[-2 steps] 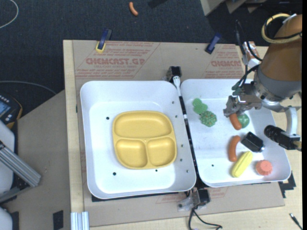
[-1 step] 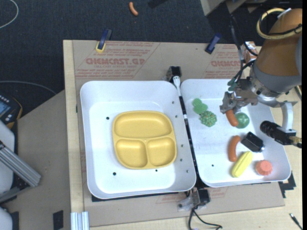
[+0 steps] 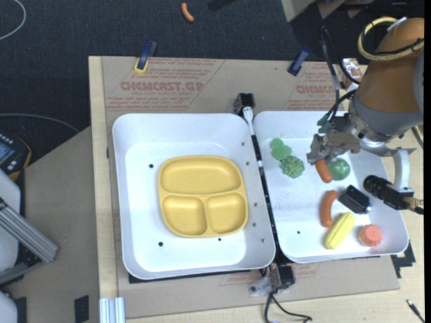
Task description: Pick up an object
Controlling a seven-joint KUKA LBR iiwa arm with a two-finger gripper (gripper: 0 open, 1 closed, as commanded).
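The hand (image 3: 329, 155) hangs low over the right bin (image 3: 296, 237), in its upper right part, and it is seen from above, so I cannot tell how it stands or whether it holds anything. Directly under it lie an orange carrot-like piece (image 3: 324, 172) and a green round piece (image 3: 339, 169), both touching or almost touching the hand; which one it is at, I cannot say. Just left of the hand there is a piece of broccoli (image 3: 292, 167), and above that a smaller green leafy piece (image 3: 279, 147). Lower in the same bin lie a sausage (image 3: 327, 208), a black block (image 3: 353, 198), a yellow corn cob (image 3: 339, 230) and a small orange-pink piece (image 3: 370, 235) near the lower right corner. The arm (image 3: 390, 66) comes in from the right, grey with a wide orange part above the wrist. The left bin (image 3: 135, 140) holds a yellow plate with three sections (image 3: 202, 195), lying flat in the middle. Both bins sit side by side, touching, on a brown board with red printed letters (image 3: 168, 83), which covers the bench. Two clamps (image 3: 143, 58) hold the board at its far edge. Beyond the bench the floor is a dark carpet (image 3: 67, 19), where a small orange thing (image 3: 187, 12) lies.
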